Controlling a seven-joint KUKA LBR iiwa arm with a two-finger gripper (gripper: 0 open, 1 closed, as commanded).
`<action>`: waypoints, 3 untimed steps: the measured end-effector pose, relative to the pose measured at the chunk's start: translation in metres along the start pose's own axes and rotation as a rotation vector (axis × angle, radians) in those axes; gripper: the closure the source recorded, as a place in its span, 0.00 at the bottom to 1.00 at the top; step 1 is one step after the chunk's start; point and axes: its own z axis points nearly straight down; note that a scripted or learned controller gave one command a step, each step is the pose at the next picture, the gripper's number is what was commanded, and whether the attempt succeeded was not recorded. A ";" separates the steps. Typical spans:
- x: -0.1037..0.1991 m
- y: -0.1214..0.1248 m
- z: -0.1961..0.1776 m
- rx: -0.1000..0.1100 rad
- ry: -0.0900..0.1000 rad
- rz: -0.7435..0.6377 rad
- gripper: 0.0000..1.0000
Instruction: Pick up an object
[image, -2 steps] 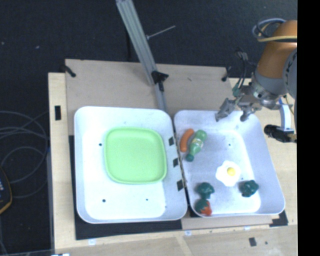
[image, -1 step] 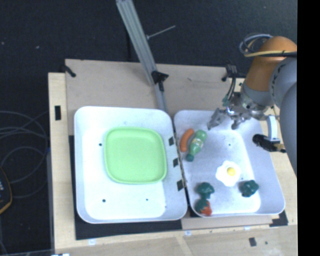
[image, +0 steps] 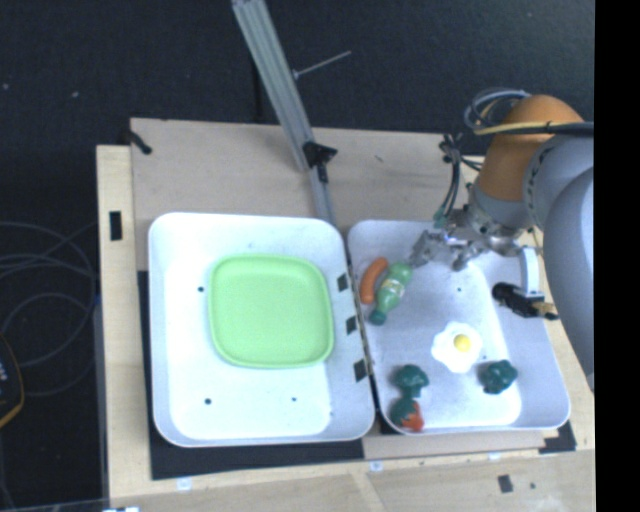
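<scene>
Camera view, carrier: two shallow white bins side by side on the bench; the left bin (image: 180, 300) holds a green plate (image: 270, 310) near its middle; the right bin (image: 530, 390) holds all the small items.

Camera view, arm: the grey arm with its orange band (image: 520, 140) reaches in over the right bin's far right corner.

Camera view, gripper: the gripper (image: 447, 250) hangs over the far part of the right bin, pointed toward the bin's left wall.

Camera view, jaws: state cannot be told; the finger ends are too small and blurred to read.

Camera view, nearest object: a green bottle (image: 390, 292) lies against the right bin's left wall toward the far edge, touching an orange sausage (image: 372, 279) on its left.

Camera view, key relation: the bottle lies just beside the gripper, to its left and slightly nearer the front; its long axis runs slantwise from far-right to near-left, the cap end toward the gripper.

Camera view, other objects: a fried egg (image: 458, 347) sits mid-bin; one broccoli piece (image: 497, 375) is near the right wall, another (image: 408, 378) near the front left corner beside a red-and-green piece (image: 407, 413).

Judgement: no object is grasped; a short move left and down would likely suit the bottle, with the jaws set across its long axis.
</scene>
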 end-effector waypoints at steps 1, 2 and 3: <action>-0.001 0.001 -0.013 -0.004 -0.002 0.000 1.00; -0.004 0.007 -0.058 -0.007 0.000 0.000 1.00; -0.008 0.003 -0.121 -0.009 -0.001 0.001 1.00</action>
